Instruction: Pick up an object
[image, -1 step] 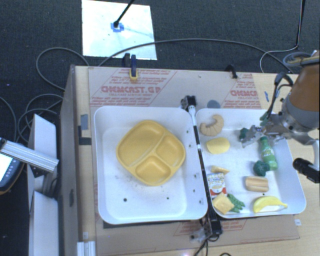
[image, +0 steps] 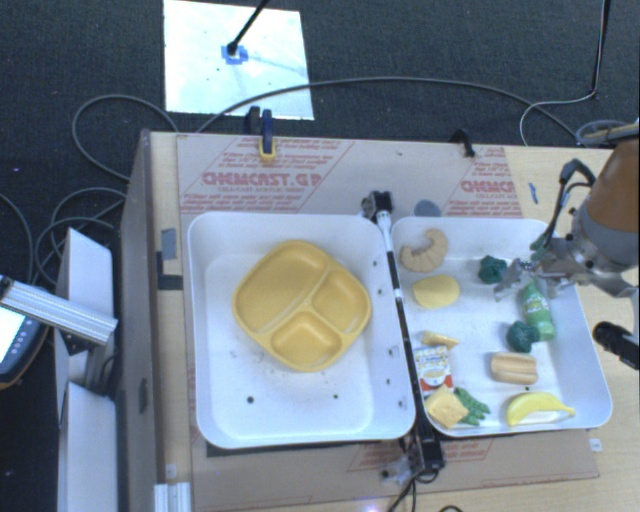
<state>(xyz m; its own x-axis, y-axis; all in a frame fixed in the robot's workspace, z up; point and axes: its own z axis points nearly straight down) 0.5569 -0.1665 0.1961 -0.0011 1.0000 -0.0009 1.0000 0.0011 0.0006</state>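
My end effector (image: 528, 272) over rt bin (image: 590, 375), grip state can't tell. Rt bin: approx 9 food items. Left bin (image: 215, 330): 1 yellow tray (image: 301, 304).

Printed in red along the far edge of the brown cardboard sheet (image: 300, 170): "CHEMCAST GP". Repeated, partly cut off, near its far right corner.

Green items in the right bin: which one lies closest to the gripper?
The light green plastic bottle lies just below the gripper. The dark green lump sits farther left, and the dark green broccoli piece lies beyond the bottle's lower end.
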